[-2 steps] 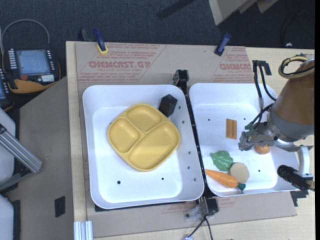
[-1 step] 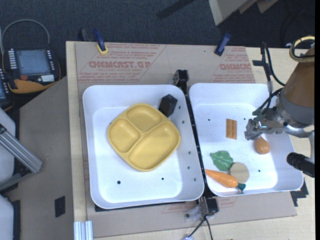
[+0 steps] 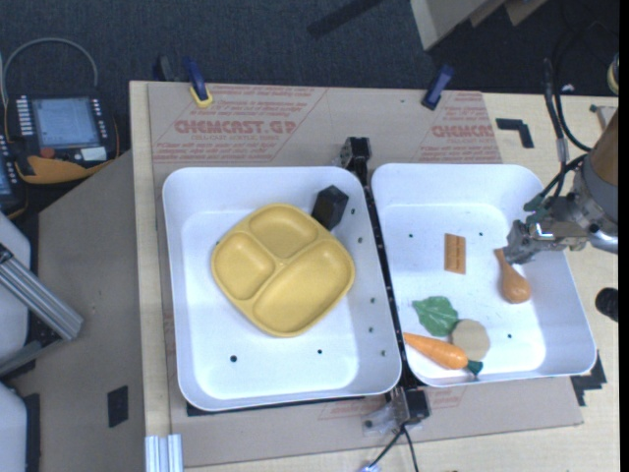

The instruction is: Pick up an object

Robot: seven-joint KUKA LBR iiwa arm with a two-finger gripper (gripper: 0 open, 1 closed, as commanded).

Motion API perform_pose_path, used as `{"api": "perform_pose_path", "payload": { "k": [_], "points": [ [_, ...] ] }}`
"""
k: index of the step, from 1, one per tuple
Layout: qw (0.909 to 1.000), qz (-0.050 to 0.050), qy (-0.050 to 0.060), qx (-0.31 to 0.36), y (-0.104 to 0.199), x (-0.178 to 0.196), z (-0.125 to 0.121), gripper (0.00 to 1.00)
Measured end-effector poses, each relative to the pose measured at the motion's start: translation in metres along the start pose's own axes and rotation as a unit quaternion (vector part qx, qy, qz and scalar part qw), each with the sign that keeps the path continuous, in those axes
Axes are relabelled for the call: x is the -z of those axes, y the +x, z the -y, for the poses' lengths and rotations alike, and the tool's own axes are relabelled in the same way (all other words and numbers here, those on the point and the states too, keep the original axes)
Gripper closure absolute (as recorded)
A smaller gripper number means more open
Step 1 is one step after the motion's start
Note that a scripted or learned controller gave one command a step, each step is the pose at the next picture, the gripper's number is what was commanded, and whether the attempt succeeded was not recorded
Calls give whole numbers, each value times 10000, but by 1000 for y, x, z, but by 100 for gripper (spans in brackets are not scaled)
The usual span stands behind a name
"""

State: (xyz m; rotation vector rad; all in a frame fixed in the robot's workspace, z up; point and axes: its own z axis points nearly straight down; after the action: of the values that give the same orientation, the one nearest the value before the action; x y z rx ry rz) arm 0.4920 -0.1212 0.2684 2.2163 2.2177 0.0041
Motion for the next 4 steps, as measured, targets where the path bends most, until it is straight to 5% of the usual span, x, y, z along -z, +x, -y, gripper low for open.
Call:
{"api": "perform_pose_path", "payload": {
  "k": [1,4],
  "points": [
    [10000,-5,15,3,0,14,-1,100],
    [10000,-19,46,13,164,-24,7,100]
  ]
}}
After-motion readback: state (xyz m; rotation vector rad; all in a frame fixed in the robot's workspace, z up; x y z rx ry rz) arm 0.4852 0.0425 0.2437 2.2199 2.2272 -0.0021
